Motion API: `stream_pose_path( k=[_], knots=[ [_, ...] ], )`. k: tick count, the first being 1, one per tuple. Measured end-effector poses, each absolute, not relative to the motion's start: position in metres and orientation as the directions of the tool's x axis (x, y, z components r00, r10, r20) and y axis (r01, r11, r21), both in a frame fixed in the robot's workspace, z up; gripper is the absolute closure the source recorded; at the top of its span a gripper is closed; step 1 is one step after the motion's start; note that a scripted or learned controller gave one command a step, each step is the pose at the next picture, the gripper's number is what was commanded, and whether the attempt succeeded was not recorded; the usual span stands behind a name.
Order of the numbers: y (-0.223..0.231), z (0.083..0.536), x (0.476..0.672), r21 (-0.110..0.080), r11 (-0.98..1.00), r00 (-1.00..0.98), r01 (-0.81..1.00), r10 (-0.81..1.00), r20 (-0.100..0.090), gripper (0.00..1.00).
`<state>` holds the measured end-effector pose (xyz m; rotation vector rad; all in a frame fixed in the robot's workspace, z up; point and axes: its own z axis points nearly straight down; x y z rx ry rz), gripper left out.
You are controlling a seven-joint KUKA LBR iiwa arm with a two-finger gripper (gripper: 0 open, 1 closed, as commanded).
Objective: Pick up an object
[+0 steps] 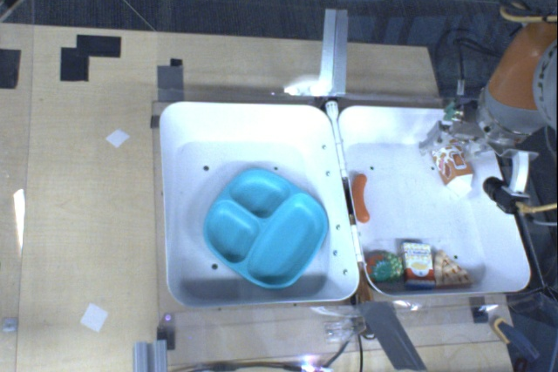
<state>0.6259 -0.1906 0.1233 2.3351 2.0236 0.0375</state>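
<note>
The gripper [453, 154] sits over a small packet [454, 166] in the right bin [392, 148], seemingly to lift it; grasp cannot be told

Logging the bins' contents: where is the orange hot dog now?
The hot dog lies in the right bin, against its left wall beside the divider, above the small packets along the bottom edge.

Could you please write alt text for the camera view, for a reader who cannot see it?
Seen from above, the grey and orange arm's gripper hangs over a small orange-and-white packet in the right white bin. That bin also holds an orange sausage-shaped toy and small food items along its near wall. The left white bin holds a blue divided plate.
</note>
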Motion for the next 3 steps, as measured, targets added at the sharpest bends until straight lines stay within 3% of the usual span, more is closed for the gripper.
stream_pose_path(
  k=[1, 2, 3],
  knots=[
    [-0.192, 0.098, 0.628, 0.01, -0.102, 0.102, 0.995, 0.995, -0.002, 0.0],
    [-0.191, 0.111, 0.63, 0.015, -0.094, 0.095, 0.995, 0.996, -0.003, 1.0],
    [-0.156, 0.206, 0.623, 0.005, -0.242, 0.242, 0.97, 0.97, 0.0, 1.0]
  ],
)
